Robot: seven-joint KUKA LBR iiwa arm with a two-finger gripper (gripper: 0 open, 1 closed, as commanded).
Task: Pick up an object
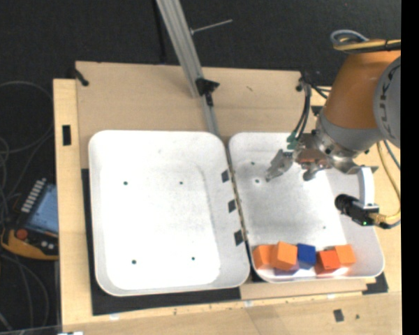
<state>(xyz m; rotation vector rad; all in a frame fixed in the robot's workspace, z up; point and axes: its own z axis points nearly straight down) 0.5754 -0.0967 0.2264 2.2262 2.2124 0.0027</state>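
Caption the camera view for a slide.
Gripper open above right bin; orange and blue blocks line its near wall.

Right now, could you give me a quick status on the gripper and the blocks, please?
Gripper open, holding nothing, over the right bin's far end. Orange blocks and blue block lined along the near wall, untouched. Nothing between them.

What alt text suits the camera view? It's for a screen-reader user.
The end effector hangs open above the right bin, holding nothing. Orange blocks and a blue block line that bin's near wall, beside the left bin.
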